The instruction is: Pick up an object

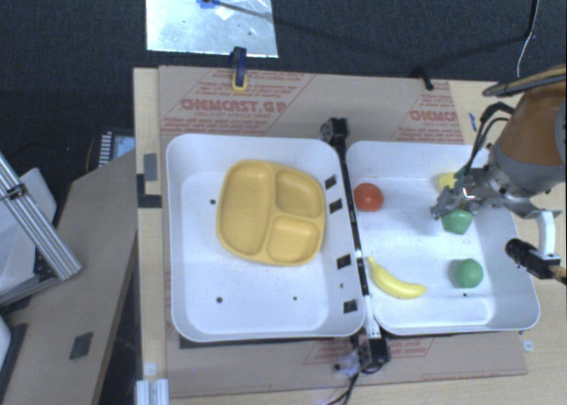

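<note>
Now | jaws (454,202) state: cannot tell | green object (457,221) touching, just below

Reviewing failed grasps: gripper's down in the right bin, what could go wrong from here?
1. The gripper sits between a yellow object and a green object; it may nudge both and catch neither.
2. Both lie near the right bin far side, mostly under the arm, so a miss would be hard to see.

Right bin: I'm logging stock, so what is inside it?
The right bin holds a tomato, a banana and two green fruits. Something yellow sits partly hidden behind the tool.
</note>
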You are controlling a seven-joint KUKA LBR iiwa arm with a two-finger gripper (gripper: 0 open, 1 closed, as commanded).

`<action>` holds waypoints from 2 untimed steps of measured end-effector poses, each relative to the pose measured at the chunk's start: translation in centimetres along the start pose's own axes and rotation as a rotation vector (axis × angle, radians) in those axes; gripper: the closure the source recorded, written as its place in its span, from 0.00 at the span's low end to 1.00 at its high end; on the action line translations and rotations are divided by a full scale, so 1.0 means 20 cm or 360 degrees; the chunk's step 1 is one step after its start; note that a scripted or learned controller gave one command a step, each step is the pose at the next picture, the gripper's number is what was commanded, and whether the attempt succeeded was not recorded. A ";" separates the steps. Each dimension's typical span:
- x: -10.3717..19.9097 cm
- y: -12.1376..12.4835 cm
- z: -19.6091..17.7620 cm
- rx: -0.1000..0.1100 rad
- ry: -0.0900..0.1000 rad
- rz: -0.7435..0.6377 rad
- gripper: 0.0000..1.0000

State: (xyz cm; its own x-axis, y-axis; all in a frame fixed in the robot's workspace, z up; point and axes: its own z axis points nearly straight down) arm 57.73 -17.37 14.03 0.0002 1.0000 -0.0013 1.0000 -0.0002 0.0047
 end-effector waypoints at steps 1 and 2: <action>-0.02 0.00 -0.32 -0.0005 -0.0002 -0.0006 1.00; -0.02 0.01 -0.45 0.0000 0.0000 -0.0008 1.00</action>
State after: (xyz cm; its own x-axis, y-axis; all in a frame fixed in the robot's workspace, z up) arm 57.85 -17.84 22.98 -0.0045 1.0000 -0.0014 1.0000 0.0045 0.0044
